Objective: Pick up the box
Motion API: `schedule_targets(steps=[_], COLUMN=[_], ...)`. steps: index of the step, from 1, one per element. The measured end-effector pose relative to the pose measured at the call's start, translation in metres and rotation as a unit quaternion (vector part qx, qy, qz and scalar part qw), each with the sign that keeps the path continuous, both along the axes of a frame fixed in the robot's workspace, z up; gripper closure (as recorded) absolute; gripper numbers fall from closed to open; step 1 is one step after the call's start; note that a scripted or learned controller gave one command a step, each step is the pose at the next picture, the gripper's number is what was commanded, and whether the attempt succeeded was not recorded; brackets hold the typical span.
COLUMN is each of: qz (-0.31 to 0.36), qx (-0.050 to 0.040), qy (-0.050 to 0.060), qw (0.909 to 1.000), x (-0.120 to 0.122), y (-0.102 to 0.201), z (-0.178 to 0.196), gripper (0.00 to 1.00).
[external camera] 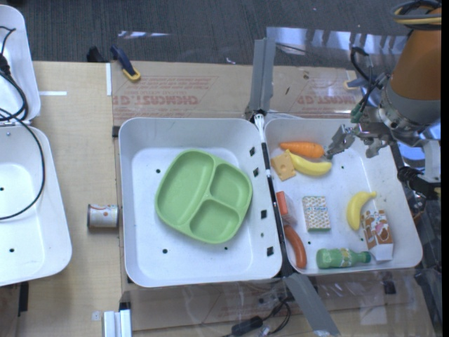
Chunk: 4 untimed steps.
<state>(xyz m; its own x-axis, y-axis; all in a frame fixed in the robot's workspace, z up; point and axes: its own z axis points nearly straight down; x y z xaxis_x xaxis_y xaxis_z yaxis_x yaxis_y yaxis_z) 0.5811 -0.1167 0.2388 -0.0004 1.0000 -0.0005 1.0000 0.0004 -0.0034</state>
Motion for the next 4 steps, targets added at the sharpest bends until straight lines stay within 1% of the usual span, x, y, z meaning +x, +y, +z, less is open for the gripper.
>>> schedule_targets(steps=[1, 2, 3, 4], qz=[0.052, 0.017, 0.015, -0.005], qx=[0.0005, 0.0004, 0.0001, -0.0004], qy=[0.0, 0.0, 0.0, 0.0], qw=[0.9986, 0.9999, 0.9999, 1.0], x=[-0.025, -0.053, -0.053, -0.085], y=[-0.004, 0.017, 0.016, 0.081], z=[-0.129, -0.148, -0.139, -0.048], gripper=[0.0, 0.0, 1.0, 1.0])
